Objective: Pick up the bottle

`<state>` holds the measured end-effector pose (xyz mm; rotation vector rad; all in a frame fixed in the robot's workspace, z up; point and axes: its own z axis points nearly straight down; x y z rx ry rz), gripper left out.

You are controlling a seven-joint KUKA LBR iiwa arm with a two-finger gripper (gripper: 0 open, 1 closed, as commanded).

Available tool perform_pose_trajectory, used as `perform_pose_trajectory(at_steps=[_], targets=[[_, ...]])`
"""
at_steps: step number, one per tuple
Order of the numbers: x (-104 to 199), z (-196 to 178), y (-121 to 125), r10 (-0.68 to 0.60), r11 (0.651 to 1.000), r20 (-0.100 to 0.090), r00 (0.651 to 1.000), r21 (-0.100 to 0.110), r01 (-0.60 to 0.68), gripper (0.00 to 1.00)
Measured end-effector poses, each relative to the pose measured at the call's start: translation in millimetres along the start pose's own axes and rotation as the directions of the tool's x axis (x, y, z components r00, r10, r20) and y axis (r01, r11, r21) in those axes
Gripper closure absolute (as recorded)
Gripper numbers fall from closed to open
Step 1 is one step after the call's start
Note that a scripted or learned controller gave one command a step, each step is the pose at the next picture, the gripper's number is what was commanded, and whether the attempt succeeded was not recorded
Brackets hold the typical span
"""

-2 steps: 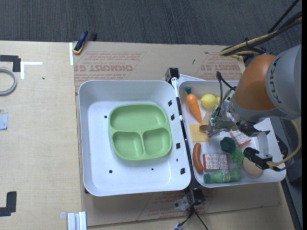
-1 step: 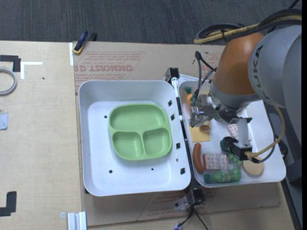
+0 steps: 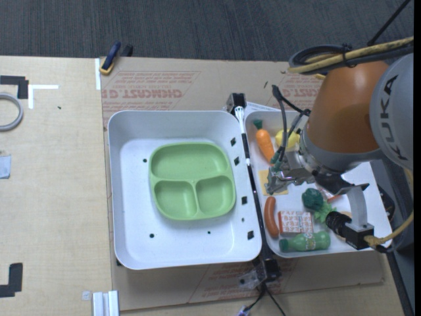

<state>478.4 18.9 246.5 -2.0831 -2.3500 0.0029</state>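
Near the right bin's front wall lies the green bottle (image 3: pixel 304 243) (on its side); jaws' state: cannot tell.

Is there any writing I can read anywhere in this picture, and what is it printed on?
"KUKA": grey arm, running down its side.
Red print on the cardboard sheet behind the bins: upside down, roughly "CHEMCAST G..."; the smaller lines under it are too blurred to read.
Red and white box in the right bin: print too small to read.
Green bottle: no readable label.
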Motion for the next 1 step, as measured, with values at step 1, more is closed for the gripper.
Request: perform_pose_trajectory(at_steps=[1], targets=[[92.7,-1.6,10.1,0.196,0.981,0.001,0.981,0.0,-0.196,1.0]])
